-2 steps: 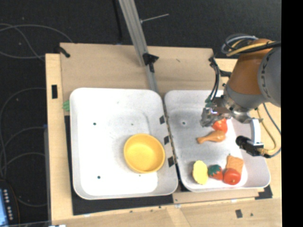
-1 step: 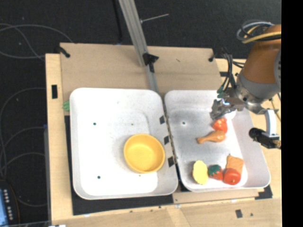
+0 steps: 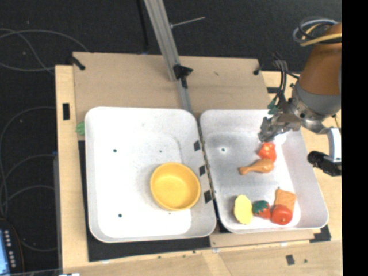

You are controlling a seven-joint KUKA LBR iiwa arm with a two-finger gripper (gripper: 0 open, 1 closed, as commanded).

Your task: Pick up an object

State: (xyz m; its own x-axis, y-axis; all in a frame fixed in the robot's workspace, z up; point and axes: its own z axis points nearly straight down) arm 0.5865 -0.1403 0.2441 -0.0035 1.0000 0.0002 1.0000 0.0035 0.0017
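Observation:
My gripper (image 3: 270, 134) hangs over the right bin (image 3: 230, 132), just above a small red-orange toy (image 3: 267, 151). A tan drumstick-shaped toy (image 3: 257, 167) lies right below that red piece. Nothing shows between the fingers. Near the bin's front edge lie a yellow lemon-like toy (image 3: 243, 209), a red and green piece (image 3: 261, 208), a red tomato (image 3: 281, 214) and an orange block (image 3: 285, 198).
A yellow bowl (image 3: 175, 186) sits in the left bin (image 3: 123, 137), toward its front right. A metal pole (image 3: 164, 36) slants up from between the bins at the back. The arm's orange band (image 3: 322, 65) rises at the right.

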